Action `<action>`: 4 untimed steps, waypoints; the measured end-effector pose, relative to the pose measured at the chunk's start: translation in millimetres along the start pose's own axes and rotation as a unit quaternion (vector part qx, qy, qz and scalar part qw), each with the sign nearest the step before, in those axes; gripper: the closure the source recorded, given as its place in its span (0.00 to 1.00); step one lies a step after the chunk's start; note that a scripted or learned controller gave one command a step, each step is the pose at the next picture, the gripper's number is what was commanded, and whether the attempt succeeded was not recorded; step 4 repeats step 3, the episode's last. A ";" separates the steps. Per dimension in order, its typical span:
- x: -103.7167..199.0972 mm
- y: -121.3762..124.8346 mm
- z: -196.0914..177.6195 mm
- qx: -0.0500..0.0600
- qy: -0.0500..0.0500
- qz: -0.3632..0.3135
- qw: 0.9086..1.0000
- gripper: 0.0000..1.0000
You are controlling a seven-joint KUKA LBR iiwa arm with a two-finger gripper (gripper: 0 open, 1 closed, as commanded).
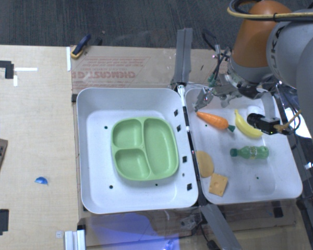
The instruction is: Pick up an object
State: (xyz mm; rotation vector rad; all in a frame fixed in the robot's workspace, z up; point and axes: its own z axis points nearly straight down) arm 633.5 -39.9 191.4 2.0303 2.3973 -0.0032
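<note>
My tool (204, 99) hangs at the right bin's (281, 191) far-left corner, just beside the carrot (213, 120); what it grips, I cannot tell. The carrot looks light, stiff, smooth plastic; I'd grasp across its thick middle.

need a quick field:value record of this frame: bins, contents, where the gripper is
left bin: holds green divided plate, three compartments
right bin: carrot, banana, green bottle lying on its side, round tan piece, cheese-like wedge
gripper: over the right bin's far-left corner, just above the carrot's tip
held object: none seen between the fingers
arm: enters from the right, orange band above the wrist
</note>
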 end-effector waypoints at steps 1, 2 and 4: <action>-69.1 -19.0 99.3 -0.001 0.000 0.003 1.000 0.00; -70.3 -19.3 90.6 -0.001 -0.001 0.004 1.000 1.00; -4.3 -6.9 0.0 0.000 0.000 0.007 1.000 1.00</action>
